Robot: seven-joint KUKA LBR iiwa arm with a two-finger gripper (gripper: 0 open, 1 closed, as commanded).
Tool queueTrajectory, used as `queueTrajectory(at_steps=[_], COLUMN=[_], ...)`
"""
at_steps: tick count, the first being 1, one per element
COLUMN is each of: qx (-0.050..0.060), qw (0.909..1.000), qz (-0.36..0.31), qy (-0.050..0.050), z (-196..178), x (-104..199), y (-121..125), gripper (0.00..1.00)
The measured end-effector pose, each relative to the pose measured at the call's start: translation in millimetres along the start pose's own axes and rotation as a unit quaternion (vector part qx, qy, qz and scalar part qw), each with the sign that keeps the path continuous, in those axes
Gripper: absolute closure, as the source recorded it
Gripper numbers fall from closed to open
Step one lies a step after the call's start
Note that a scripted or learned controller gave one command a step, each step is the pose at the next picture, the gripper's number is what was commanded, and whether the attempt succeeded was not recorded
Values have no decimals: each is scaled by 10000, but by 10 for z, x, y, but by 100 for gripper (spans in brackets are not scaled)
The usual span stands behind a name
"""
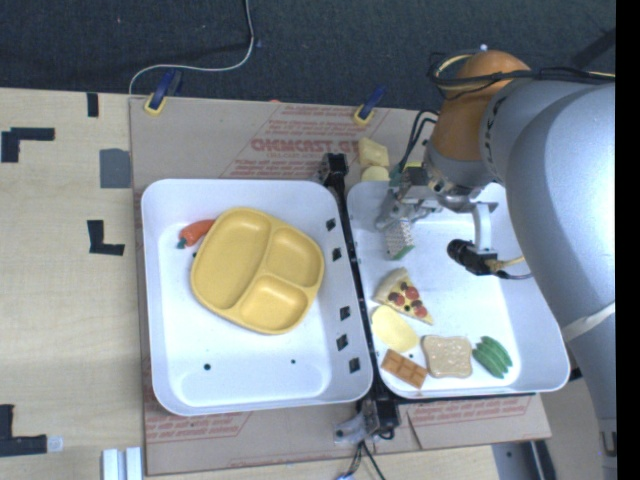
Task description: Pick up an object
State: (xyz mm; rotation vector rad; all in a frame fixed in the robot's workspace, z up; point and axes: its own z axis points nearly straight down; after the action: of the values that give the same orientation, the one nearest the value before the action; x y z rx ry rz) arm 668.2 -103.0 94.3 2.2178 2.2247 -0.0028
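Triangular toy pizza slice with red toppings lies flat on the floor of the right-hand shallow white bin, near the middle of its left side. It is the loose piece closest to the grey end effector, so you can reasonably treat it as the likely target. The end effector hangs over the far part of that bin, just beyond the slice and apart from it. You cannot tell whether it is apart or together, and nothing is visibly held. The slice's long axis seems to run from far to near, its narrow tip pointing up toward the end effector. A pale yellow wedge sits just beside its wide edge, so a grasp across the narrower far end probably gives you more room.
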Motion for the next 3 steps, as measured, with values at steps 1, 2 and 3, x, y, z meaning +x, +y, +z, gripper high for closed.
queueTrajectory(at_steps=[1, 2, 3], qx=[3, -9, -36], qw=[10000, 10000, 10000], qz=[-1, -6, -14], qy=[-6, -3, 18], z=[5, -112, -1226], x=[-1, 4, 507], y=[-2, 8, -350], gripper=[0, 100, 100])
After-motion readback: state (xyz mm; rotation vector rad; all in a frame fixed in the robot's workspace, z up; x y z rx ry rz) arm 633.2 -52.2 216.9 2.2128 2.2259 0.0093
